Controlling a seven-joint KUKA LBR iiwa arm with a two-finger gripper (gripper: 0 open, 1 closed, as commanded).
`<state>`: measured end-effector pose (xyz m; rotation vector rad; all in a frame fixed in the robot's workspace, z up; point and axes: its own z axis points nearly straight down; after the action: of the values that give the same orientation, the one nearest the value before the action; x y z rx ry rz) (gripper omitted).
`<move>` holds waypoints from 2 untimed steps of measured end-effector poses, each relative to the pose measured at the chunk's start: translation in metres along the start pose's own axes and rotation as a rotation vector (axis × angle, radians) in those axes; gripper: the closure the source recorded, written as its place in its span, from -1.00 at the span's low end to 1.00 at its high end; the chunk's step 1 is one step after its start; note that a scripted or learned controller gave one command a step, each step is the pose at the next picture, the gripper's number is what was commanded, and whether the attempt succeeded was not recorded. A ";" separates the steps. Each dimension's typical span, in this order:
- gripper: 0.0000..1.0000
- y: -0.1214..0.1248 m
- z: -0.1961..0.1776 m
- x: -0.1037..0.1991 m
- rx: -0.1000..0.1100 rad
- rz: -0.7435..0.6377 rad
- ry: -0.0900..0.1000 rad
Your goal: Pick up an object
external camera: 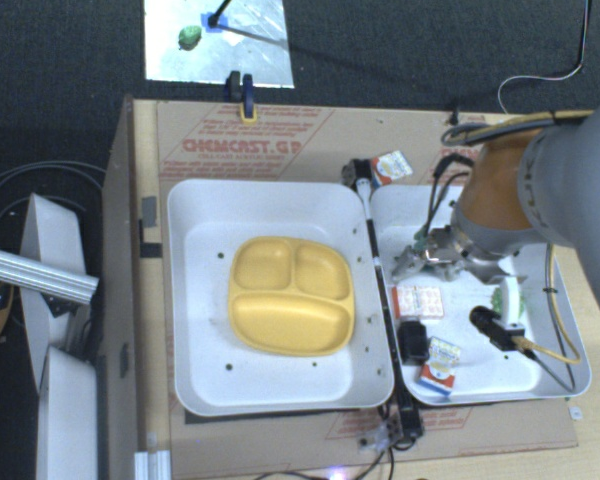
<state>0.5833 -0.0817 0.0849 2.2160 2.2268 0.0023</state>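
Note:
My gripper (pixel 423 259) hangs low over the upper left part of the right bin (pixel 550 383), under the grey arm and its orange band. Just below it lies a flat white packet with red dots (pixel 418 301). Further toward the front are a small black block (pixel 413 340) and a small red, white and blue box (pixel 440 364). A green and white wrapper (pixel 509 299) lies to the right of the gripper. Nothing can be made out between the gripper's tips.
The left bin (pixel 195 298) holds a yellow divided plate (pixel 288 295). Another small orange and white box (pixel 390 167) lies on the cardboard behind the bins. The arm covers the right bin's back right corner.

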 end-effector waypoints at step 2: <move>-1.00 0.040 -0.004 -0.016 -0.009 0.002 0.001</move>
<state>0.6231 -0.0979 0.0887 2.2145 2.2206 0.0136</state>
